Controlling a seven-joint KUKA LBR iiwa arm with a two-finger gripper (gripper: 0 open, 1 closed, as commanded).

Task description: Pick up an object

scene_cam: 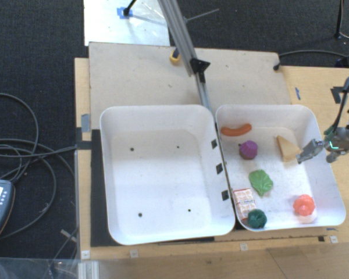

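The right bin [331, 182] holds several small items: an orange sausage [236, 130], a purple piece [248, 150], a tan wedge [287, 148], a green leafy piece [260, 182], a red-and-white box [244, 200], a dark green ball [256, 218] and a red-orange round fruit [303, 205]. My gripper [307, 153] reaches in over the bin's right wall, its tip just right of the tan wedge. I see nothing held in it.
The left bin [107, 156] stands beside the right one, their walls meeting in the middle. A grey pole [180, 28] slants down from the top to the bins' back edge. Cables lie on the floor at left.
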